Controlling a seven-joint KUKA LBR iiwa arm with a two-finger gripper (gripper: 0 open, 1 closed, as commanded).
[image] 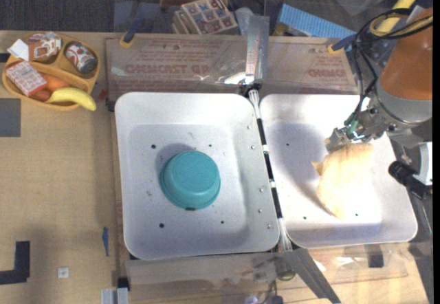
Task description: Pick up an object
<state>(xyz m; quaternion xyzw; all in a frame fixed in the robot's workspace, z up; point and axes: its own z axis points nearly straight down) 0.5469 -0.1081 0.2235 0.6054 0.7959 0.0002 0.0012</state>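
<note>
The pale tan object (342,175) lies in the right bin (302,227), with the gripper (349,134) at its upper edge. Grip state: cannot tell. A hold that near the edge may slip off

Bright overhead glare, right bin (385,227) overexposed

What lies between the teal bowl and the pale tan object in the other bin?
In the camera view, only bare white bin floor and the two bins' adjoining rims lie between the teal bowl and the pale tan object.

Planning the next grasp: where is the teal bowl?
The teal bowl sits upside down mid-floor in the left bin, away from the claw.
</note>
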